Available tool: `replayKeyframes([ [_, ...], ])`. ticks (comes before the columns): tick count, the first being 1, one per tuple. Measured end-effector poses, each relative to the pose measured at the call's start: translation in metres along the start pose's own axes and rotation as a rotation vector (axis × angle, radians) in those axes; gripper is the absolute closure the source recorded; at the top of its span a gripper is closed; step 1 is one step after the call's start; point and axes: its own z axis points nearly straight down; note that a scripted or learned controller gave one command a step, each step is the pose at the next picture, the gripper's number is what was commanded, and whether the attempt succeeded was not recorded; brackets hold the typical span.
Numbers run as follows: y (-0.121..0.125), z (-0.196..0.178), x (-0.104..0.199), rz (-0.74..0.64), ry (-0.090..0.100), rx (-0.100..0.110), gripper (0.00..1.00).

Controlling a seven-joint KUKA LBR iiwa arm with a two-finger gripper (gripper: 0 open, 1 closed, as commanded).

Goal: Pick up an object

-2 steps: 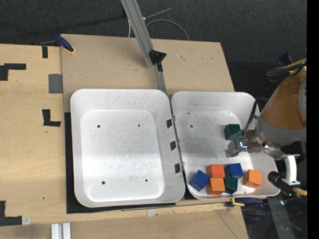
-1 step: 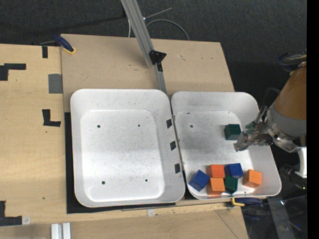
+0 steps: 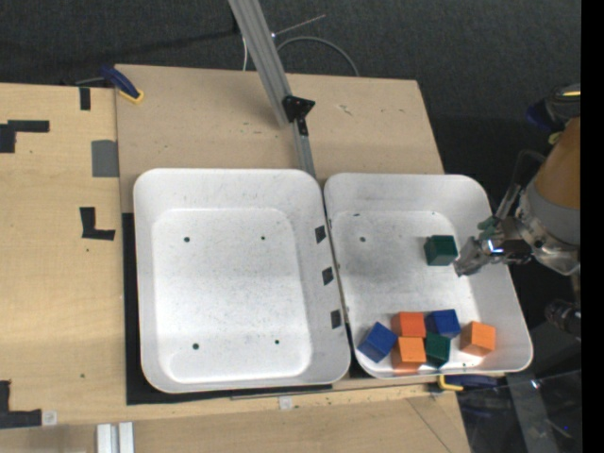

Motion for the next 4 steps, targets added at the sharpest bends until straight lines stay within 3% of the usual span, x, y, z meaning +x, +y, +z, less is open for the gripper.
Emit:
replayKeyframes([
  [4,0.051,0.005,0.23,-0.007,0.003,0.004,1.0],
])
